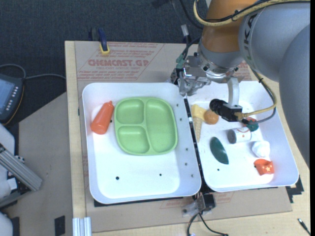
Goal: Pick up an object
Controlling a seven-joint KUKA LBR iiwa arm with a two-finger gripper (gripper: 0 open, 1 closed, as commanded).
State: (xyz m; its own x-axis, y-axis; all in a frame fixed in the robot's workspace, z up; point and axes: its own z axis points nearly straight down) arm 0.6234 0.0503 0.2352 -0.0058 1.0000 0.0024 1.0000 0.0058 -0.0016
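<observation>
My gripper (189, 86) hangs over the far end of the wall between the two bins, just beyond a pale yellow wedge (198, 113) and a small orange ball (211, 117). The right bin (283, 154) also holds a dark green oval (219, 150), a white cylinder (233, 136), a white lump (261, 147), a red-orange piece (264, 166) and a small green and red bit (251, 125). In the left bin (138, 181) lie an orange carrot-like thing (102, 118) and a green divided plate (146, 125). I see nothing held in the gripper.
The big grey arm with its orange band (229, 18) covers the far right corner of the right bin. A cardboard sheet (123, 60) lies under both bins. The near half of the left bin is bare white floor.
</observation>
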